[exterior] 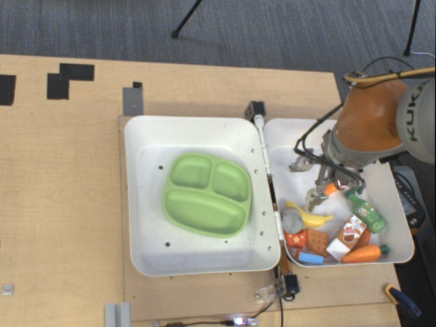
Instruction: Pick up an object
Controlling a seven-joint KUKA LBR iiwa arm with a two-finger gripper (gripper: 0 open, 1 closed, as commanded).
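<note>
While toys crowd the right bin (286, 148), the hand (321, 191) hangs over them.

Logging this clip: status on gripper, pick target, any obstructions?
Gripper low in right bin, nothing seen held. Banana nearest below it. Toys crowd the bin's near end; green bottle beside.

A green divided plate (206, 194) in a white bin (146, 251); yellow banana (310, 216), orange carrot (362, 253), green bottle (365, 210).
</note>
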